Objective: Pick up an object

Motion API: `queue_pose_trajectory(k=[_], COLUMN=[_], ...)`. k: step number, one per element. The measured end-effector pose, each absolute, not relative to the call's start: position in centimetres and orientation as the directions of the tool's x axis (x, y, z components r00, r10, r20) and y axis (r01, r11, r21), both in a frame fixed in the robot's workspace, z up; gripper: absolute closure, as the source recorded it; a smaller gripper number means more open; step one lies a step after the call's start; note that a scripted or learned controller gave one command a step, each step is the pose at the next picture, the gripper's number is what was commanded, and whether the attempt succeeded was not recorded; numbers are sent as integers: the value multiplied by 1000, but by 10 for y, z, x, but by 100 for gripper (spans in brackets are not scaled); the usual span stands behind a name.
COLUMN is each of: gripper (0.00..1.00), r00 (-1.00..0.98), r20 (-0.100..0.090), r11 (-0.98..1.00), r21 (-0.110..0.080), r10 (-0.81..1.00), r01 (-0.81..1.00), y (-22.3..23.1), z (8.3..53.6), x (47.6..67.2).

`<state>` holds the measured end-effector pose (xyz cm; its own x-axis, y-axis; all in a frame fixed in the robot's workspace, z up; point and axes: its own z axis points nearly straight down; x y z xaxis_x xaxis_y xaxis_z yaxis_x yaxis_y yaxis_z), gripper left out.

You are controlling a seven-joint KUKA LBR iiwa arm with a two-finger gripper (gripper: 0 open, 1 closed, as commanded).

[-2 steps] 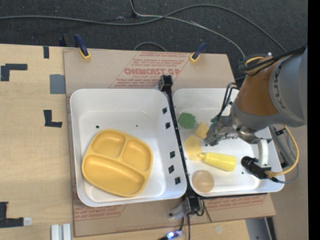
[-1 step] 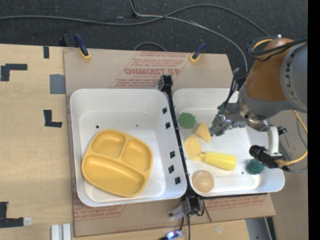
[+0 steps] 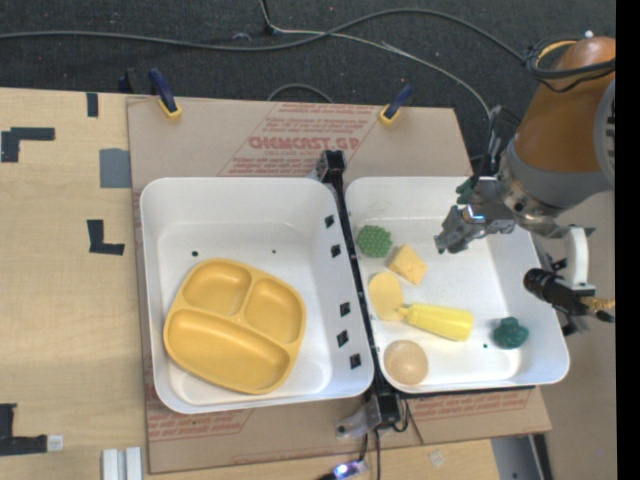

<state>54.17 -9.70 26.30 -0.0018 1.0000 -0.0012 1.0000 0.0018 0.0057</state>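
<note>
Red "CHEMCAST GP" print on cardboard sheet (image 3: pixel 300 138)

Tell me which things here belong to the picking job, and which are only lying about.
Job: tool, green ball, yellow wedge, corn cob, beige ball, dark green piece.
Lying about: yellow divided plate, clamps, cables.

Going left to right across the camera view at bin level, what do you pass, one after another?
Yellow divided plate → green bumpy ball → yellow corn cob → gripper → dark green piece. The wedge, the pale yellow piece and the beige round piece overlap in x, so I left them out.
</note>
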Motion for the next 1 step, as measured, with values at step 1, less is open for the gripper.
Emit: queue_pose_trajectory(k=[1], gripper=[100], r00=[-5], r20=[1], r11=[5], r21=[-2], r10=[1000], r01=[1000], y=[-51], z=[243], x=[568])
